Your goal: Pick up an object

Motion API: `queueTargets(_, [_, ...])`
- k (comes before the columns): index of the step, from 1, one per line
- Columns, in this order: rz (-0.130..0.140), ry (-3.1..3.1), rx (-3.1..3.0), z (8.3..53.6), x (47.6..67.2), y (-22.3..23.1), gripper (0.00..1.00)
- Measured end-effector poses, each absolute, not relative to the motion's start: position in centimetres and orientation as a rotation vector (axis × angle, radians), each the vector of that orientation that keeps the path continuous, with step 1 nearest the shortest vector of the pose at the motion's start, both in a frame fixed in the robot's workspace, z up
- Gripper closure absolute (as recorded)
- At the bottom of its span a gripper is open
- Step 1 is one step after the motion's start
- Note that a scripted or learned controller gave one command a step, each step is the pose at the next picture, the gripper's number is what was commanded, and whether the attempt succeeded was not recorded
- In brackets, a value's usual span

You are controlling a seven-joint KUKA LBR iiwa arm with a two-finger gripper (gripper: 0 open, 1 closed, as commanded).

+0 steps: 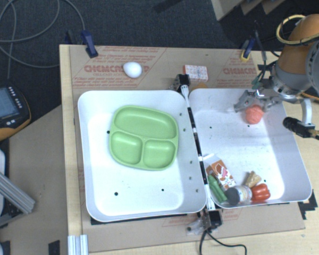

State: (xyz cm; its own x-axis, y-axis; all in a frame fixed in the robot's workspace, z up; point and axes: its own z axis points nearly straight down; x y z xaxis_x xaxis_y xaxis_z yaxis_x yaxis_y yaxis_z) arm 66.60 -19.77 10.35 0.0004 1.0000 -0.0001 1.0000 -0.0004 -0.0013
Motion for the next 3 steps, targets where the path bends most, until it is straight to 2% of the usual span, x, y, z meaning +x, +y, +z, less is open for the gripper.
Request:
queueTargets(1, [0.0,-2.225,-2.223,11.5,66.7,-19.8,1.0])
queueTargets(2, [0.0,-2.222,-2.218,12.6,64.5,-12.0,1.0])
queueTargets(3, [-0.001,-2.223,-2.219,18.5,61.8,-5.3,1.0])
